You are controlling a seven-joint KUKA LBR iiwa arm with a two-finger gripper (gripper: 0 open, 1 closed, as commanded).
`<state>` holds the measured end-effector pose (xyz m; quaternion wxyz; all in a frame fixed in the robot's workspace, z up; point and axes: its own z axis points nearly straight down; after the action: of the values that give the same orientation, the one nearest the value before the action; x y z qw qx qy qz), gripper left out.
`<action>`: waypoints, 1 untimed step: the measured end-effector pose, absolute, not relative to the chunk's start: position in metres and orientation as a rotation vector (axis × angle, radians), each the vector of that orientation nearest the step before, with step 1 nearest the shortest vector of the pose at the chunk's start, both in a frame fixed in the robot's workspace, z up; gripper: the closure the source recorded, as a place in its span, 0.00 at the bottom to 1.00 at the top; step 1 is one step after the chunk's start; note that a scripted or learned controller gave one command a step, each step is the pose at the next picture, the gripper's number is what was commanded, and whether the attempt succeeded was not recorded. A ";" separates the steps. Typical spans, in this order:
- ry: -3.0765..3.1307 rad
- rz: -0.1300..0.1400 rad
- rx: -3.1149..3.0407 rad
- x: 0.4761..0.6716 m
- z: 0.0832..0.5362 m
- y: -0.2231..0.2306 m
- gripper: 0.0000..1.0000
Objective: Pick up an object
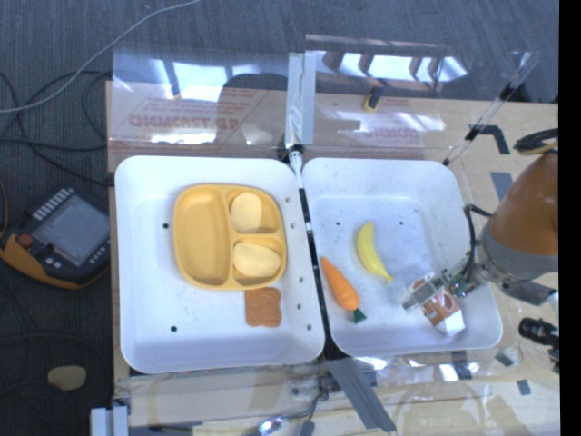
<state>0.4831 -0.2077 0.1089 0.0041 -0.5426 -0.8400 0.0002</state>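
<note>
The right bin [399, 175] holds a yellow banana [370, 252] near its middle and an orange carrot [341, 287] with a green tip by its left wall. A small red and white carton [444, 312] lies in the bin's near right corner. My gripper [425, 293] reaches in from the right, low over that corner. It is right against the carton's upper left side, and part of the carton is hidden behind it. The arm's orange band [540, 209] is above the bin's right wall.
The left bin [136, 243] carries a yellow divided tray [201, 236] with two pale round pieces in its right compartments. A brown flat piece [263, 308] lies just below the tray. A handheld controller [64, 234] and cables lie on the floor at the left.
</note>
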 end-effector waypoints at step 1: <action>-2.626 0.001 -1.694 0.482 0.114 -0.206 1.00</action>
<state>0.4824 -0.2062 0.1141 0.0085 -0.5421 -0.8403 0.0002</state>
